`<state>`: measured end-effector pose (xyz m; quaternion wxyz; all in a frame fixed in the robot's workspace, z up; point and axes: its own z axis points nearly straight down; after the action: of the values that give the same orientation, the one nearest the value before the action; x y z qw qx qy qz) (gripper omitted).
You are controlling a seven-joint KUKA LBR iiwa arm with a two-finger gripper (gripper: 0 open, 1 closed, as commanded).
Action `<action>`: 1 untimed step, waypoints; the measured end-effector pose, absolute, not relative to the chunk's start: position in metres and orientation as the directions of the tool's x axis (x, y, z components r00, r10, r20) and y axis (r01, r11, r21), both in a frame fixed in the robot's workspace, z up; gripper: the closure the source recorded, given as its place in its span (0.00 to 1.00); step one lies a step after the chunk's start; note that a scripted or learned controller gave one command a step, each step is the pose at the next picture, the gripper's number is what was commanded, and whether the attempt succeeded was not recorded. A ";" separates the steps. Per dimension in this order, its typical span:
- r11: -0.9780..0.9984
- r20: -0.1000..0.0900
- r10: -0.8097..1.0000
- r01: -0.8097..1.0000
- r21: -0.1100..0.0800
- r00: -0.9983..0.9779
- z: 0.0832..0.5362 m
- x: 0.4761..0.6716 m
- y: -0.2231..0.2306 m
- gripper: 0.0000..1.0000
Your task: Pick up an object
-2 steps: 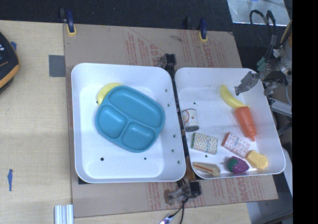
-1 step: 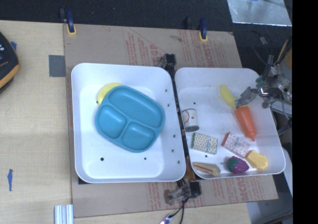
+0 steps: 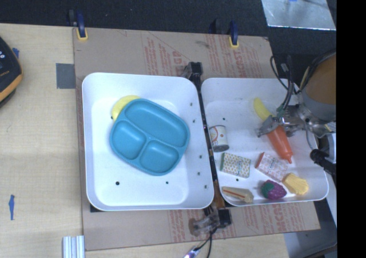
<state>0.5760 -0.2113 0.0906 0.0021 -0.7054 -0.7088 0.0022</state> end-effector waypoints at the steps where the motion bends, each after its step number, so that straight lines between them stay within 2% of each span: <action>1: 0.007 -0.002 1.000 1.000 -0.004 -0.007 0.102 0.577 -0.213 1.00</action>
<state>0.5771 -0.2127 0.1025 0.0006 -0.7045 -0.7097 0.0023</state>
